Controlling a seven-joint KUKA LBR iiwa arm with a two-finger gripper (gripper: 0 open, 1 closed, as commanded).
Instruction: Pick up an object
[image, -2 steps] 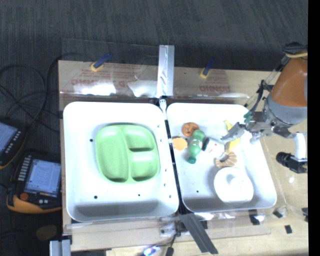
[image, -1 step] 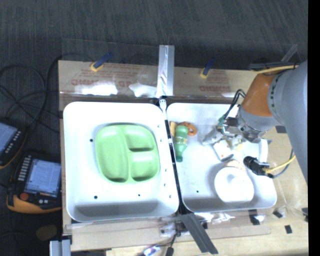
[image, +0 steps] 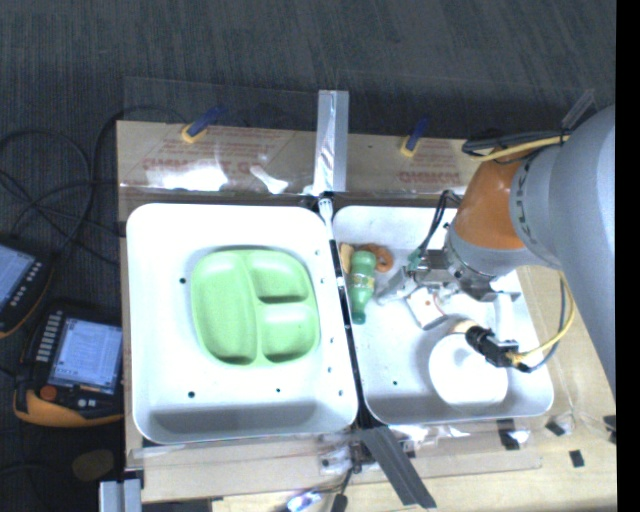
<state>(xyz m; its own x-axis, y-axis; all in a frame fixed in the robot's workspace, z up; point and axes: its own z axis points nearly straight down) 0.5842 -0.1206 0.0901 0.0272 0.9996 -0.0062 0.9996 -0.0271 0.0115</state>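
In the right bin (image: 380, 395), a green bottle (image: 360, 280) lies against the left wall, its length running front to back. An orange object (image: 378, 253) sits just behind it, partly hidden. A white round dish (image: 462, 372) rests in the bin's front right. My gripper (image: 425, 297) hangs low over the middle of the right bin, just right of the bottle and behind the dish. Nothing shows held in it. The grey arm with its orange band (image: 495, 205) reaches in from the right.
The left bin (image: 160, 400) holds a green divided plate (image: 252, 305). A black and yellow cable (image: 520, 352) loops from the wrist over the right bin's right side. A metal divider (image: 345, 310) separates the bins.
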